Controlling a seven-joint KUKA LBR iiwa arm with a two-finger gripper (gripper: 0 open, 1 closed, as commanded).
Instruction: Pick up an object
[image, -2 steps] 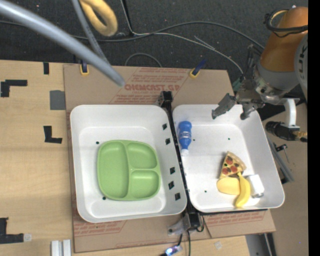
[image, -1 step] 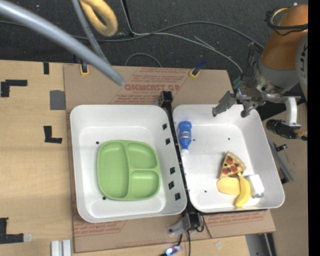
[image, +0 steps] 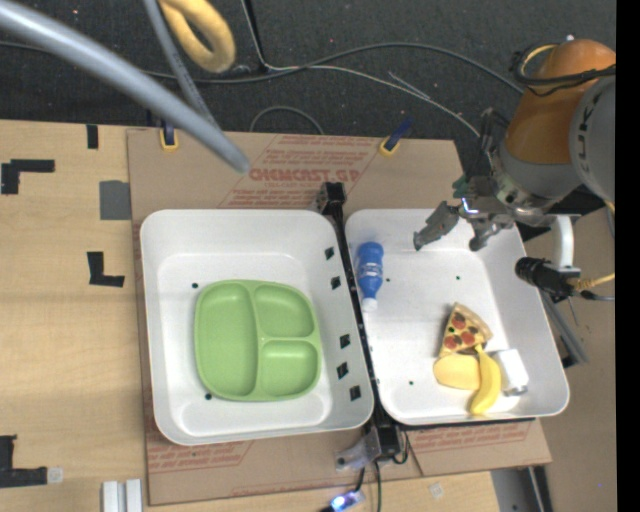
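My gripper (image: 458, 232) hangs over the far edge of the right bin (image: 420, 400), its two grey fingers spread apart and open with nothing between them. A blue bottle (image: 369, 268) lies along the right bin's left wall. A pizza slice (image: 464, 330) rests at the bin's right, with a yellow banana (image: 487, 385) and a pale yellow fruit (image: 455, 372) just in front of it. A small white block (image: 512, 367) sits beside the banana. All these objects lie below and apart from the gripper.
The left bin (image: 160, 240) holds a green divided plate (image: 258, 340). A black clamp (image: 330, 196) sits at the far end of the wall between the bins. The arm's orange band (image: 555, 95) rises at the upper right. Cables cross the dark floor behind the bench.
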